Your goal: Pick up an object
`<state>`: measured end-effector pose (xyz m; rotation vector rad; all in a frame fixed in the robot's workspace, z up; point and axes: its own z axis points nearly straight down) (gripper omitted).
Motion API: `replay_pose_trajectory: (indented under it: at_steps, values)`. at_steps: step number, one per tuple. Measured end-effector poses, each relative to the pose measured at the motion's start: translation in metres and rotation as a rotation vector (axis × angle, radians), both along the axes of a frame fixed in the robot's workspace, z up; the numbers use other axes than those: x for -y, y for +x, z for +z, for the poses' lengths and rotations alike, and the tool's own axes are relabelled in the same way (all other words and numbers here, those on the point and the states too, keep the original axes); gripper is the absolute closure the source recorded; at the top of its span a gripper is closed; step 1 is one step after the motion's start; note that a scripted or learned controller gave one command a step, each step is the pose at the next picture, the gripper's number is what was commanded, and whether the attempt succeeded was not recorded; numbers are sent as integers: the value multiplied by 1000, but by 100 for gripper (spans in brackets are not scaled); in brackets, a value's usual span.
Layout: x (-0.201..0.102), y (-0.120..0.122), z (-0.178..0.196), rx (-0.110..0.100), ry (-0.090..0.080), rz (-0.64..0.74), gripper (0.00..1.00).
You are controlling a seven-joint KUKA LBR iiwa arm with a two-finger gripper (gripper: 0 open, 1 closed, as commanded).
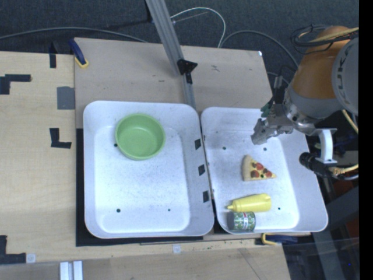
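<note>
Nearest my camera, at the front edge of the right white plastic bin [303,214], I see a small green can with a dark printed label [241,221] lying on its side; I cannot read the label at this size. Touching it just behind is a yellow plastic mustard bottle [252,203], also lying down, its nozzle pointing toward the bin's left wall. Further back, near the middle of that bin, lies a toy pizza slice, tan with red toppings [256,170], apart from the bottle.

The gripper [260,134] hangs over the back half of the right bin, behind the pizza slice and clear of it. Nothing sits between its fingers, and I cannot tell whether they are spread or closed. On the grey arm [344,80] above the orange band I make out part of some lettering, too cut off to read.

In the left white plastic bin [93,174], a round light-green plastic bowl [140,136] stands upright toward the back-left corner.
</note>
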<state>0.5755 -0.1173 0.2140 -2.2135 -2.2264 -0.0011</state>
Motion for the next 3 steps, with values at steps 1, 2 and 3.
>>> replay_pose_trajectory:
  at_steps: [1, 2, 3]
  values:
    - [-49, 0, -5, -1, 0, 0, 100]
    - [-99, 5, 7, 0, 0, 1, 100]
    - [-154, 12, 18, 0, 0, 2, 100]
